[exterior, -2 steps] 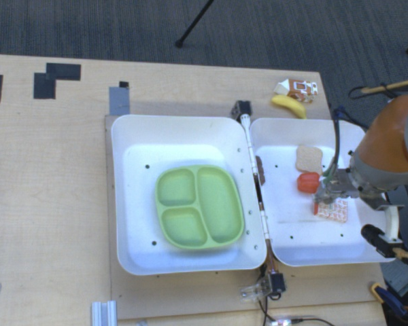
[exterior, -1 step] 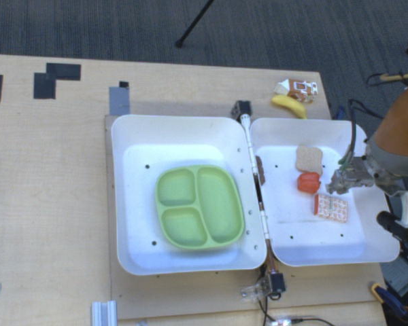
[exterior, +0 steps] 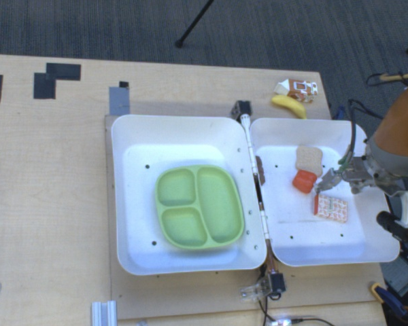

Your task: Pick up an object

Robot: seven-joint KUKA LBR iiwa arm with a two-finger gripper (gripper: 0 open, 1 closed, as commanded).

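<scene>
You have two shallow white plastic bins on the desk. The left bin [exterior: 122, 202] carries one smooth light-green plastic plate [exterior: 200, 208] with three compartments, near its middle. The right bin [exterior: 374, 243] carries three small things toward its far right side: one tan square block [exterior: 309, 158], one orange-red cube [exterior: 304, 180], and one flat card with a red-and-white pattern [exterior: 333, 209]. Your end effector [exterior: 324, 184] sits low between cube and card; whether it is spread or closed you cannot tell.
</scene>
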